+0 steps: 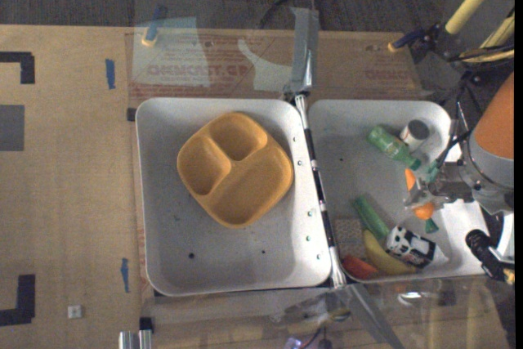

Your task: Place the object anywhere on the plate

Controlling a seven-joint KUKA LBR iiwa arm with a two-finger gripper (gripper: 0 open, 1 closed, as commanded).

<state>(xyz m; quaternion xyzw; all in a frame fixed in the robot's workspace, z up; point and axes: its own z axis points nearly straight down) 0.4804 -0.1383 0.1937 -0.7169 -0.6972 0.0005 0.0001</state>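
Even, moderately bright overhead light, warm cast. White bins read slightly grey, no blown highlights on them. Plate evenly lit, faint shading in its compartments. Glare on the clear plastic sheet at top and on the shiny strip along the bottom edge. Soft short shadows under items in right bin. Overall soft, low resolution, mild noise; small objects smeared. Arm at right edge blurred. Dark floor at top underexposed, little detail.

Arm cut off at right.
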